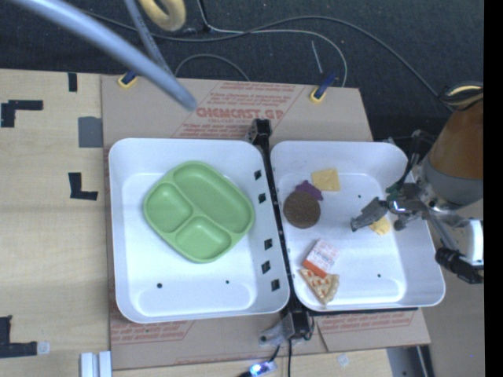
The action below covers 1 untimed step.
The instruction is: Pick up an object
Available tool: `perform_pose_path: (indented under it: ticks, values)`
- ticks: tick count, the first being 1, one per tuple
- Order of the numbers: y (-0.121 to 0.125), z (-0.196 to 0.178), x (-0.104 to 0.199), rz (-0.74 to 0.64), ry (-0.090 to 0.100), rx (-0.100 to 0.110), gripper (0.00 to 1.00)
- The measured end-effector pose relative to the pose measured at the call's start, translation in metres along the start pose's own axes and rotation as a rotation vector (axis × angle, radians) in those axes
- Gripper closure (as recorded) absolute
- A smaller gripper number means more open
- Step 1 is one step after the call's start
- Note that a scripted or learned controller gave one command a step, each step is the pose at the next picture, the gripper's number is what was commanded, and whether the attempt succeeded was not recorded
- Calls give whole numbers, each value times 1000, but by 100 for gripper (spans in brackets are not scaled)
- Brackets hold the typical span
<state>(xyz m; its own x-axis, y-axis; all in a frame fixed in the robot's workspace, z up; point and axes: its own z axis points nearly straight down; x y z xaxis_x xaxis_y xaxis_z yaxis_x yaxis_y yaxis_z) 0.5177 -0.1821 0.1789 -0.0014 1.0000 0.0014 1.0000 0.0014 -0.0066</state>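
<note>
Under the gripper [376,217], in the right bin [357,154], lies a small yellow block [382,226] — it looks light and hard. Fingers are apart, holding nothing. Best to pinch its flat sides.

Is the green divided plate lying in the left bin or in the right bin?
In the left bin: the green plate lies flat on its floor, compartments facing up.

Robotics lab — bench [47,234], white bins [126,234], loose cables [259,30]
</note>
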Motion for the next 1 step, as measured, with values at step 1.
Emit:
perform_pose_path:
  ticks: [1]
  values:
    - [-1, 44, -1, 1, -1, -1, 0]
